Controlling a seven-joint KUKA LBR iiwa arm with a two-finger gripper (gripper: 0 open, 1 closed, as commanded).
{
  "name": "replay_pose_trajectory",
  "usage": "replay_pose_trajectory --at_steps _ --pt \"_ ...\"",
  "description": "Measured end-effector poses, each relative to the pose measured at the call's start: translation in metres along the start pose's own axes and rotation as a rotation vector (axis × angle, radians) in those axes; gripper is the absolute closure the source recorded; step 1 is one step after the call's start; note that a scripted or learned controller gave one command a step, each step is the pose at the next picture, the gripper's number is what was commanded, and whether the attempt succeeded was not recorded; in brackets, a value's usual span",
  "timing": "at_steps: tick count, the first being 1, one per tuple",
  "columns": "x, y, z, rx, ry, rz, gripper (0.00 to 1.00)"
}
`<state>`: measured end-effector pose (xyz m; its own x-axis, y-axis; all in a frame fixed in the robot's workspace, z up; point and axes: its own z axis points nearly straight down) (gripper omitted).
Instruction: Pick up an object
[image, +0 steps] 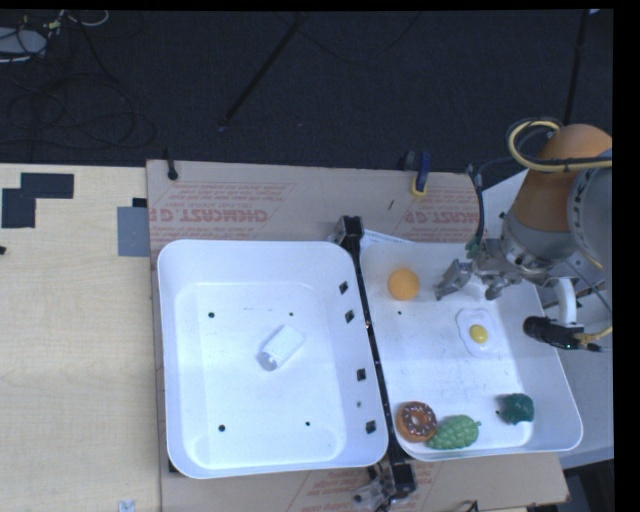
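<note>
The right bin (555, 385) holds an orange ball (403, 284) near its far left, a fried-egg toy (476, 331) in the middle, a chocolate donut (416, 420), a green bumpy fruit (455, 432) and a dark green piece (517, 407) along its near edge. In the left bin (190, 290) lies a small white cylinder (280, 346). My gripper (473, 283) hangs over the right bin's far part, just right of the orange ball and above the egg. Its fingers (452, 280) are spread apart with nothing between them.
The grey arm with its orange band (560, 180) comes in from the right over the bin's far right corner. A black divider strip (365, 340) runs between the two bins. A blue clamp (421, 172) stands on the cardboard behind them.
</note>
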<state>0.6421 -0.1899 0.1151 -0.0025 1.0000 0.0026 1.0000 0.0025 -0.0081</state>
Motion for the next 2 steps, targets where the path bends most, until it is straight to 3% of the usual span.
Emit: replay_pose_trajectory --at_steps 1,2 --pt "-0.021 0.002 -0.077 -0.012 -0.005 0.003 0.00" --pt "-0.022 0.001 0.033 -0.002 -0.002 0.002 0.00"
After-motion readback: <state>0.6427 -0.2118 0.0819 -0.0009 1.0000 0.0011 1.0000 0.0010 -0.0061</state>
